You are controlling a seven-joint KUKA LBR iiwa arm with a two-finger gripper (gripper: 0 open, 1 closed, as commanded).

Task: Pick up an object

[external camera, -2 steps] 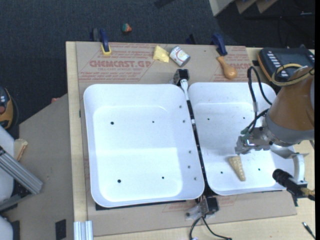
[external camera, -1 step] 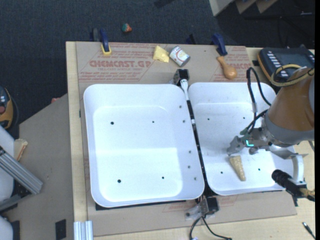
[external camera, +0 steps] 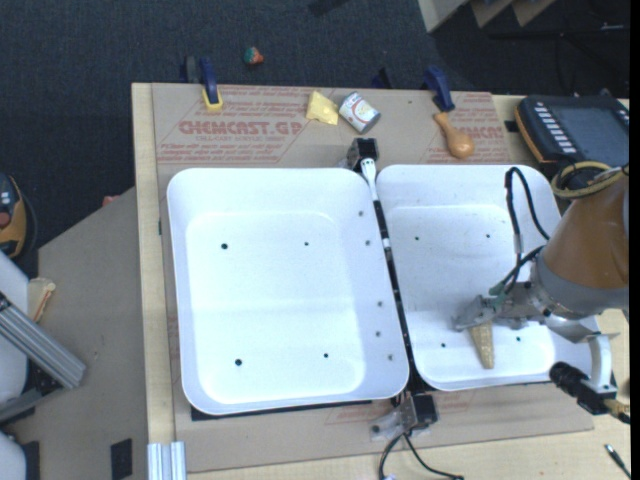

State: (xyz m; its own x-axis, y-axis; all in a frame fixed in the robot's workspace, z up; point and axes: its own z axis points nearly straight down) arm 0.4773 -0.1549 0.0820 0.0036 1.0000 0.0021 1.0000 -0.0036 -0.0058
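**Jaws low in the right bin beside a tan cone**

The left bin is seen with bare white floor. In the right bin, a tan cone-shaped object is lain near the front wall. The jaws are lowered just above it; whether they are spread or closed cannot be told.

Two white bins sit on the bench, the left bin and the right bin. One tan cone lies in the right one. Behind the bins there's one yellow wedge, one small white box and one wooden spoon-like piece. Two blue clamps: one at the left, one at the right. One black pendant sits far right.
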